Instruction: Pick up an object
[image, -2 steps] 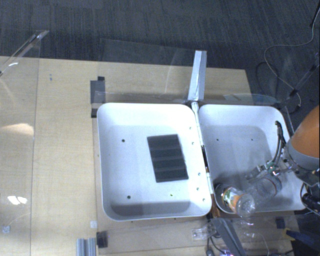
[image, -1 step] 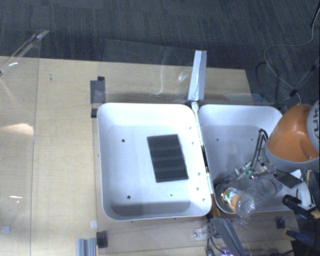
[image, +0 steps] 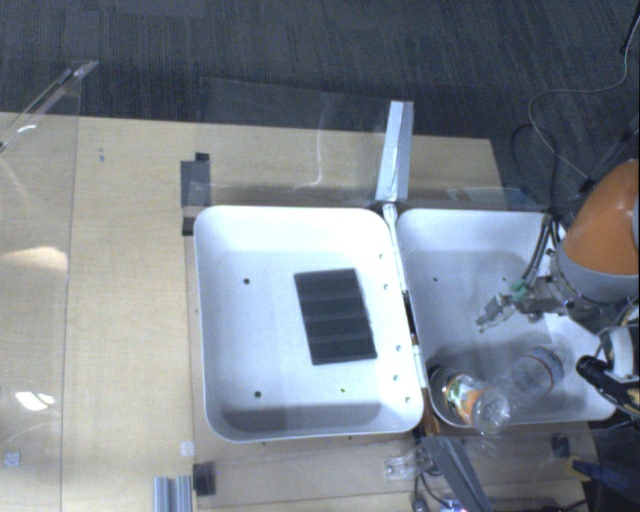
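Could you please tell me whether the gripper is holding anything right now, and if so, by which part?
Nothing is held: the gripper hangs over bare floor of the right bin, apart from the plastic bottle.

a robotics lab: a wooden bench (image: 110, 330) on dark carpet (image: 250, 50), clear acrylic guard panels (image: 35, 260), two white bins (image: 215, 330) bracketed down, loose cables (image: 585, 100), an industrial arm (image: 605, 235).
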